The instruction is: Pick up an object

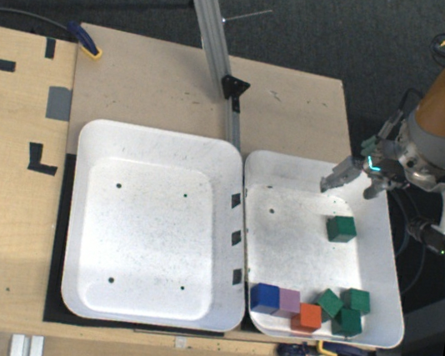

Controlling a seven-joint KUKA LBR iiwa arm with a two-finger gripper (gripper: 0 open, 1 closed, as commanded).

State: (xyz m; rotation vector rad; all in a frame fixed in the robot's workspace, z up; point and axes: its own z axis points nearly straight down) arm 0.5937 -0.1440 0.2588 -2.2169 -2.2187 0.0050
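Camera view: gripper (357, 180) hangs over the far edge of the right bin (290, 176), jaws spread, nothing between them. 1 green block (341, 228) sits alone mid-bin, just below the gripper, open floor on all sides. Along the near wall: blue block (265, 297), lilac block (290, 301), orange block (309, 316), and 3 green blocks (344, 310) crowded together, touching. Left bin (93, 143) alongside.

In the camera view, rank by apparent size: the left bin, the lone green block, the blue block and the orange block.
1. left bin, by far the largest.
2. lone green block and blue block: they look alike, so no ranking.
3. orange block, slightly smaller, though neighbours partly hide it.
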